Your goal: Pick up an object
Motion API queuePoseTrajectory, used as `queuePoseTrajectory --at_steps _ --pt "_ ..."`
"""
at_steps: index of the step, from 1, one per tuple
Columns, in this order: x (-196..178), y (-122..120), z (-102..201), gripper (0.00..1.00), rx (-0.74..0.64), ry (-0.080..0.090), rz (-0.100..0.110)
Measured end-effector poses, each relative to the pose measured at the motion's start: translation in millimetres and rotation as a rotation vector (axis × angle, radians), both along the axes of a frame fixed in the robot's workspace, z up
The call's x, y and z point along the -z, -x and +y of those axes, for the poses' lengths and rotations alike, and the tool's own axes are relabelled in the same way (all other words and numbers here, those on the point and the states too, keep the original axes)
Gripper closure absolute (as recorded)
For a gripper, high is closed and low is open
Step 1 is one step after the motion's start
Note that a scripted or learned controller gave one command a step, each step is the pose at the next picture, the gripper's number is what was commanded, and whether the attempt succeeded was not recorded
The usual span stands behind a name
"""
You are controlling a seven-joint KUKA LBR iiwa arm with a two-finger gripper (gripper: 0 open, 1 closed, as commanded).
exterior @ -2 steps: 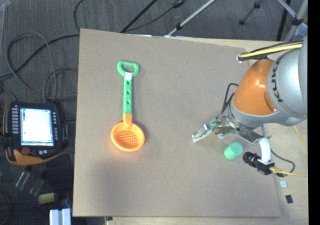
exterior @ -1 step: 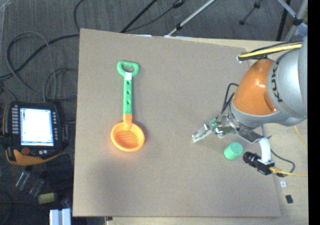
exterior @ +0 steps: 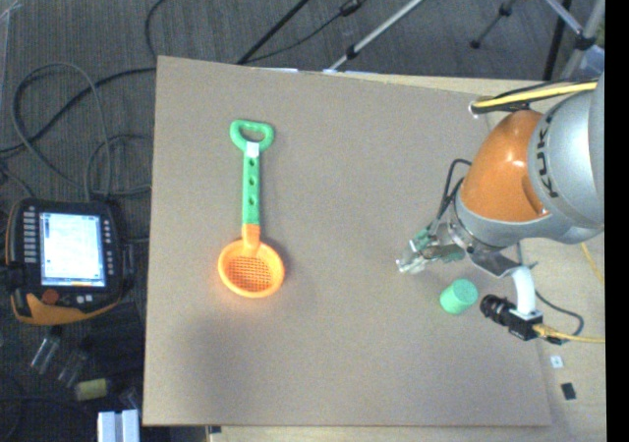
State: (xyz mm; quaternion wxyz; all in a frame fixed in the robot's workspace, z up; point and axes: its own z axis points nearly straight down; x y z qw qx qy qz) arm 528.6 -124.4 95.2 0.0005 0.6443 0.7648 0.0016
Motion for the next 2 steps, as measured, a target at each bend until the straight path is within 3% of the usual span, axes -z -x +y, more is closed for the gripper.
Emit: queuePoseTrajectory --at_steps 1,2 --pt "8.4 -41.4 -54.2 1.0 0.036 0.001 -0.003" --pt "8.4 -41.4 -54.2 0.0 0.036 0.001 -0.003"
